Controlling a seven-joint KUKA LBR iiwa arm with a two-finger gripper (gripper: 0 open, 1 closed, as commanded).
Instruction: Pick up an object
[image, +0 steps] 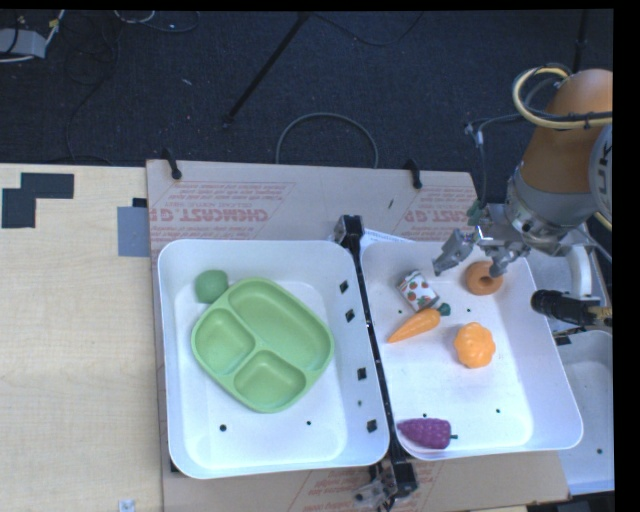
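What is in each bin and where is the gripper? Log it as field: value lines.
left bin: green divided plate, green ball by its upper left corner
right bin: carrot, orange fruit, donut, patterned small can, purple grapes at near rim
gripper: above right bin's far edge, next to donut, fingers spread, nothing between them

Overhead camera, slanted down on bins (200, 262)
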